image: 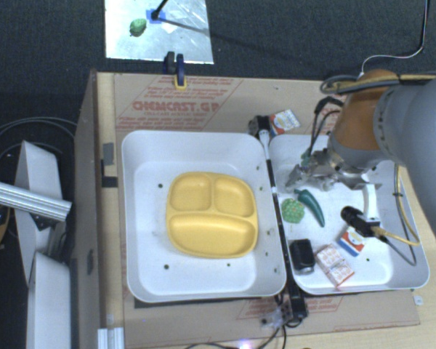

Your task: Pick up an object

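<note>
Left of centre, the shallow white left bin [142, 195] looks like smooth, faintly glossy plastic, as does the white right bin [400, 264] beside it; the yellow divided plate [211, 214] is smooth plastic with a soft sheen. Both bins sit on a matt brown cardboard sheet with red print [176, 100]. At upper left a shiny crinkled foil-like sheet [160, 20] lies on rough dark carpet [36, 49]. The dark green pepper-shaped toy [312, 206] looks glossy, the grey robot arm [414, 133] satin-smooth
</note>
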Tool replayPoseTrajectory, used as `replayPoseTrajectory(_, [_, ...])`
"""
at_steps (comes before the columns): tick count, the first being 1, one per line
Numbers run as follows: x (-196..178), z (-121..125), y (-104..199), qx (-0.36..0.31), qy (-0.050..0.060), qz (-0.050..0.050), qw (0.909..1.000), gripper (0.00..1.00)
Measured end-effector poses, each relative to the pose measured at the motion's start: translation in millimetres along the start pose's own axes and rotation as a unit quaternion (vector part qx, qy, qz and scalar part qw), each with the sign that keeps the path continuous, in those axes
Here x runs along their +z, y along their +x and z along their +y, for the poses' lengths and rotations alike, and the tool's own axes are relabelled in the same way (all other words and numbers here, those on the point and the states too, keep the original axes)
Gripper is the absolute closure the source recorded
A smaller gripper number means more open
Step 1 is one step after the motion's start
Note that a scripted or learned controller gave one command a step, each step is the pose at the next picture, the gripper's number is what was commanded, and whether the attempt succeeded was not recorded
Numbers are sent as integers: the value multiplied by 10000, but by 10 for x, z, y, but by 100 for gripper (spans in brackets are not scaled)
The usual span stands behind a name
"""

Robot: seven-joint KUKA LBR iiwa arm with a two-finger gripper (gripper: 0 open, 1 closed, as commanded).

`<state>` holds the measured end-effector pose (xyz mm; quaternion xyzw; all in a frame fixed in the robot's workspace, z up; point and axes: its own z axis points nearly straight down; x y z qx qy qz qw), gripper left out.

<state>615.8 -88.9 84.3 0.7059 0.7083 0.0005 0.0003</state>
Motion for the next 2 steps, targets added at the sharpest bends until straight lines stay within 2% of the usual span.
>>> replayPoseTrajectory(1, [1, -408, 58, 11, 4, -1, 10000, 0])
replayPoseTrajectory(2, [-104, -399, 59, 6, -6, -2, 10000, 100])
